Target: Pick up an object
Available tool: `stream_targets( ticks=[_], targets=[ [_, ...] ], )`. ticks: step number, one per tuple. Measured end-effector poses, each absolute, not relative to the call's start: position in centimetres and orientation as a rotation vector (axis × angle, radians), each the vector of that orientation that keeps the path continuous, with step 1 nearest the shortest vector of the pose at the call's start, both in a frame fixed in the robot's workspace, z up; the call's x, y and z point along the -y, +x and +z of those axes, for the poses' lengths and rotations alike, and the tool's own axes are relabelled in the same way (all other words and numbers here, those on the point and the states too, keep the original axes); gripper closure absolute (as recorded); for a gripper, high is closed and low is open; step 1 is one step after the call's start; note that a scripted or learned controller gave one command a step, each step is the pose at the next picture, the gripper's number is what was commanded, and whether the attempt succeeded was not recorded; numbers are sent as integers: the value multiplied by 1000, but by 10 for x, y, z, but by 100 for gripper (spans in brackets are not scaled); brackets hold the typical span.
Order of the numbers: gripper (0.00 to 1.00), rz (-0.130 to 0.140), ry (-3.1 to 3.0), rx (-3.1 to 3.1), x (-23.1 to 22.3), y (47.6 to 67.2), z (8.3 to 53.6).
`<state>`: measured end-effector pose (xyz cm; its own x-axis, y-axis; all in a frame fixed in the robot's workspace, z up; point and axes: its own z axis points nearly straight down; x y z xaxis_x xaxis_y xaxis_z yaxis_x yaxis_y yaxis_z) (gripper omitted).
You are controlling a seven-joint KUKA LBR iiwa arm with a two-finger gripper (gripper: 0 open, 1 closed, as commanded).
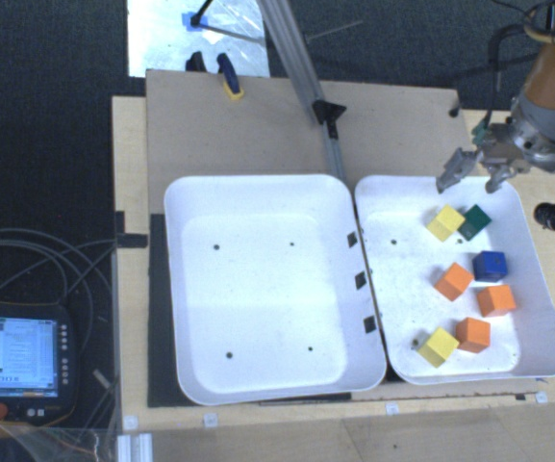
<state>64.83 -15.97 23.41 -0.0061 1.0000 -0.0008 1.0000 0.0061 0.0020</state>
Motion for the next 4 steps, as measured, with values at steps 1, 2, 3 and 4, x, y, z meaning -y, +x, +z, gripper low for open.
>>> stream_targets(
  ticks=[1, 2, 3, 4],
  targets=[
    [0, 1, 2213, -2227, 160, 648, 234],
    [0, -4, 2219, -2226, 166, 655, 178],
    [0, -2, 2217, -2229, 157, 657, 132],
    [0, 5, 2204, -2215, 160, 661, 115]
  ],
)
